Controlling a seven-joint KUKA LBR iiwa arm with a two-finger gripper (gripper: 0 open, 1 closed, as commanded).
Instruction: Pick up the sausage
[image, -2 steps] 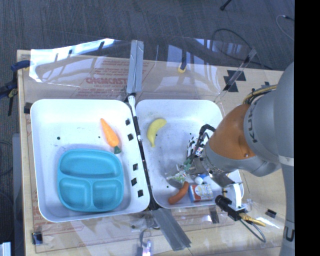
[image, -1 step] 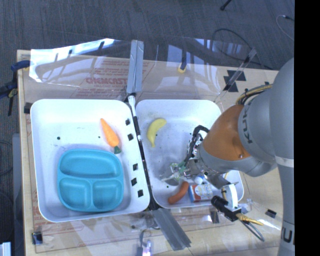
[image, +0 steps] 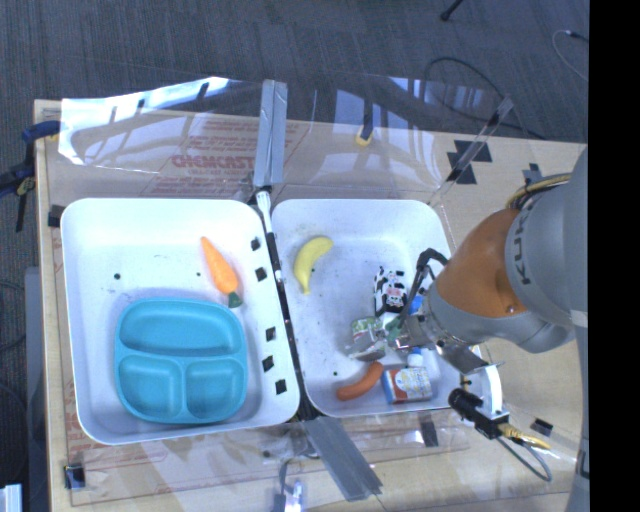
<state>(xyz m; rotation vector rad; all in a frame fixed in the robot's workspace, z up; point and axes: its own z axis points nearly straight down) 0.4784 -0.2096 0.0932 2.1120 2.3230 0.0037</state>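
A: Look down through the overhead camera. Your target, the reddish-brown curved sausage (image: 360, 382), lies on the floor of the right-hand shallow white bin (image: 345, 220), near its front wall and left of centre.

B: What's crowding it?

A: A small white carton with a red and blue label (image: 410, 383) sits just beside its right end, perhaps touching; you can't settle that from here. Behind it is a crumpled green and silver wrapper (image: 372, 333), and further back a small black and white toy figure (image: 391, 290). A yellow banana (image: 309, 261) lies well apart, toward the back left.

B: And the arm?

A: The grey arm with its orange band (image: 478, 280) comes in from the right, and the gripper (image: 412, 335) hangs over the clutter by the wrapper. You cannot tell how its claw is set; the wrist and the items below hide it. Nothing is visibly held.

B: So which way do I go?

A: The sausage lies forward and to the left of the gripper in this view, close by. Its long axis runs left to right, the right end tilted slightly back. I'd judge you want to close across that axis, near the middle, clear of the carton.
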